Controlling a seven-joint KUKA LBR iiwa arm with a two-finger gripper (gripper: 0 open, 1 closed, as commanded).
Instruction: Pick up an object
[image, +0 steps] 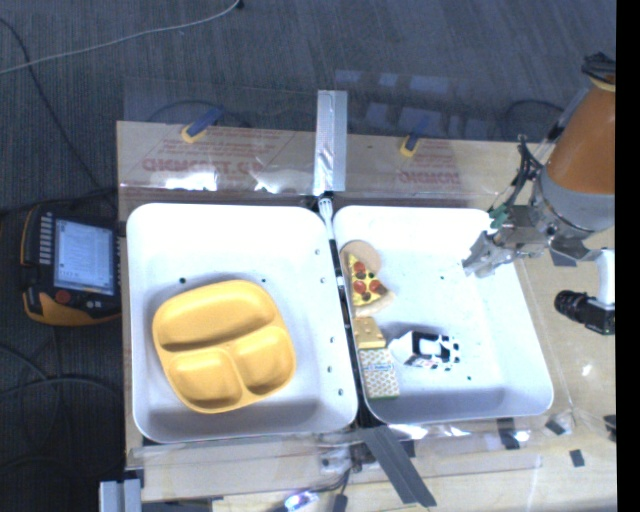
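Camera view: I read the claw (483, 257) hovering over the right bin (500, 400), upper right corner; I cannot tell its state. Nothing is picked yet. Candidates: pizza slice (364, 280), small box (376, 366) and black-and-white toy (434, 349), the first two against the left wall. The bin's middle offers open room.

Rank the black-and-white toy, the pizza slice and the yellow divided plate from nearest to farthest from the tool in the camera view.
Measured from the tool at the right bin's right side:
1. Black-and-white toy, right bin, below and left of the tool.
2. Pizza slice, right bin, against its left wall; only somewhat farther than the toy.
3. Yellow divided plate, left bin, clearly farthest.
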